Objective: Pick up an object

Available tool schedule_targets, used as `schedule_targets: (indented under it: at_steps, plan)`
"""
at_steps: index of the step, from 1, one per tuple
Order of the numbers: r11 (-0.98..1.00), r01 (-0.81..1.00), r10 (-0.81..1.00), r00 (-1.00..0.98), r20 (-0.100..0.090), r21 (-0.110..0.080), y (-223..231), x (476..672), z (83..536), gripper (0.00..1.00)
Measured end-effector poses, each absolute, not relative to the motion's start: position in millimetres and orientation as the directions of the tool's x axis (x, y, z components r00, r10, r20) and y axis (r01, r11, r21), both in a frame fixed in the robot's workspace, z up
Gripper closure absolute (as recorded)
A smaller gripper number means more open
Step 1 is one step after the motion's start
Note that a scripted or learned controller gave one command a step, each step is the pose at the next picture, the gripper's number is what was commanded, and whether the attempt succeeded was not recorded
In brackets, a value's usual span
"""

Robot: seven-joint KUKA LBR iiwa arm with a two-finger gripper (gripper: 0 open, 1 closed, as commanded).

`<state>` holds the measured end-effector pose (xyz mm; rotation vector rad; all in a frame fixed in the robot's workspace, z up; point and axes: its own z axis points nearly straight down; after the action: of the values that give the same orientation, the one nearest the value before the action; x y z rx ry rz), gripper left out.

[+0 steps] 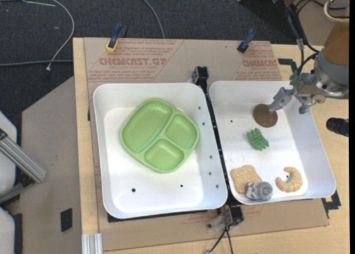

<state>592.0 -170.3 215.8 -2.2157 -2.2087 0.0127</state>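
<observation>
Brown and flat, the small round disc (265,116) lay near the back of the right bin (319,153), with one finger of the gripper (292,101) reaching down to its upper right edge; the two grey fingers stood spread apart with nothing between them, so the pincer looked released and empty. Judged as the likeliest target, the disc seemed light and stiff, perhaps a toy cookie, and so low against the bin floor that a pinch from above could easily slide off its rim; taking it across its width, with the fingers pressed close to the floor on either side, looked the safest hold. Other choices lay further forward in the same bin: a green leafy piece (257,139) just in front of the disc, probably soft plastic with ridges that would give the fingers some purchase; a tan cracker (243,176) near the front left corner, thin and hard to get under; a small grey and red can (259,191) touching the cracker, rounded and likely to roll; and a pale curled shrimp (290,180) beside it, bumpy and easier to grasp across its arch. A green divided plate (160,135) sat in the left bin (105,136), too broad for these fingers except at its rim.
</observation>
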Motion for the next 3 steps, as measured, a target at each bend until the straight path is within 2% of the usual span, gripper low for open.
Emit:
schedule_targets:
  at_steps: [1, 2, 3]
  plan:
    - [0.000, 1.000, 1.000, 0.000, 0.001, -0.001, -169.9, 595.0, 223.6, 0.00]
    - [0.002, 1.000, 1.000, -0.002, 0.002, -0.006, -162.3, 598.5, 177.7, 0.00]
    - [0.000, 1.000, 1.000, 0.000, 0.003, -0.007, -161.0, 589.8, 118.7, 0.00]
